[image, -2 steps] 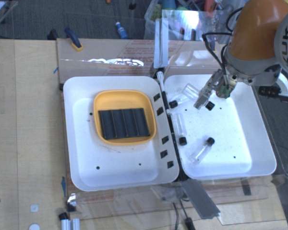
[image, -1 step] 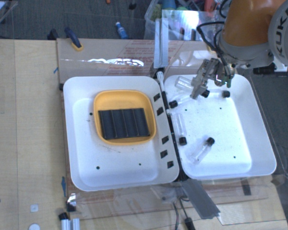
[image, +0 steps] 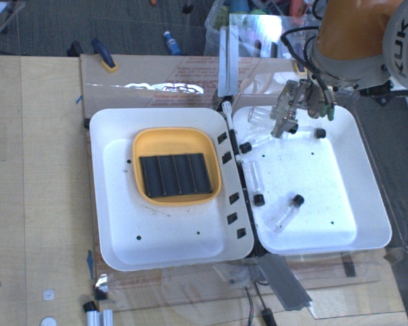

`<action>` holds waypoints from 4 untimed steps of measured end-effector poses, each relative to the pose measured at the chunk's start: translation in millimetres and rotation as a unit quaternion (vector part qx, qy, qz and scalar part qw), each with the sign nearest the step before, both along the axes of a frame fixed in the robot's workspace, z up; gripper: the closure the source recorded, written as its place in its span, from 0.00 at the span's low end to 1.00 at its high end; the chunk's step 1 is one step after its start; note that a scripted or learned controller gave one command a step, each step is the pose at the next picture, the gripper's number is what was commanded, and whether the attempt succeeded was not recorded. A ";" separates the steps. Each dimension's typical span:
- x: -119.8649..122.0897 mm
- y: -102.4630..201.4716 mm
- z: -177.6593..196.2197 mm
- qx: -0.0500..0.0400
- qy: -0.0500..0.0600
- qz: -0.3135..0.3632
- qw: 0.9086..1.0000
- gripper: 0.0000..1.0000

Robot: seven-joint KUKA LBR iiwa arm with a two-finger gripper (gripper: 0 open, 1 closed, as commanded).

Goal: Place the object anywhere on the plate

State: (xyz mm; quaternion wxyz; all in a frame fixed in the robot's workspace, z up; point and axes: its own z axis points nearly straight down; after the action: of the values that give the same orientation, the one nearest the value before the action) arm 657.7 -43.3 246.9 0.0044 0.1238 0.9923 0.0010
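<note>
Yellow plastic forms the plate (image: 177,165), a rounded square at centre-left in the left bin (image: 115,202), with a black ribbed block (image: 176,175) already lying flat across it. Upper right, our gripper (image: 286,125) hangs over the right bin (image: 340,202); whether its fingers are open or closed we cannot tell. Below it lie clear vials with black caps: one (image: 286,212) at lower centre, another (image: 252,176) beside the divider. We judge these slick, round tubes liable to roll or slip in a pinch.
</note>
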 end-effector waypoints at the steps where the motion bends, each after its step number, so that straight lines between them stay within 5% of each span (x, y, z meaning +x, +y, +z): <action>1: -4.4 -18.4 51.5 -0.001 -0.001 0.104 0.995 1.00; 2: -3.0 -51.8 12.2 -0.001 0.002 0.239 0.971 1.00; 3: 10.7 -53.4 8.0 -0.003 -0.001 0.345 0.939 1.00; 4: 10.9 -46.2 17.3 -0.004 -0.002 0.449 0.893 1.00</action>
State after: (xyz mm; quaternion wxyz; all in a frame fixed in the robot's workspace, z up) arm 668.6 -89.5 264.1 0.0056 -0.3352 0.9421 -0.0004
